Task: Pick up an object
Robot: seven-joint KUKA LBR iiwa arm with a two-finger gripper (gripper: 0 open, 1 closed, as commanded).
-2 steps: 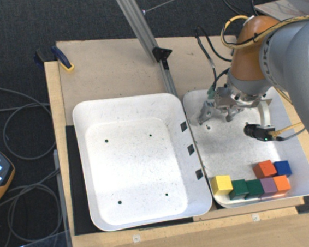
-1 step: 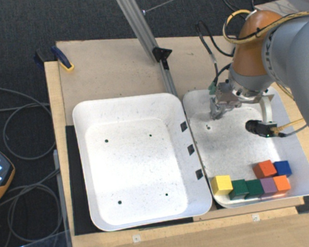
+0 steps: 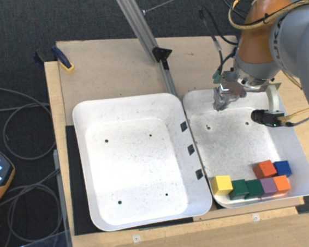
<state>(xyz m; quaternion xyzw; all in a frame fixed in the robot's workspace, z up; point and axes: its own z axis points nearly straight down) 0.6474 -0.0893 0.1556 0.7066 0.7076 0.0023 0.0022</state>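
Coloured blocks (image 3: 253, 186) lay bunched against the near wall of the right bin (image 3: 238, 139), while the gripper (image 3: 221, 101) hung over that bin's far end, well apart from them, clenched or released I couldn't tell.

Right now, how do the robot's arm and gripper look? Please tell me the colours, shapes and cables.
The arm is thick, rounded and grey, with a glossy orange band above the wrist. A pale yellowish cable loops beside that band, and thin dark cables run toward the wrist. The gripper is small, grey metal, much narrower than the arm. No markings are readable.
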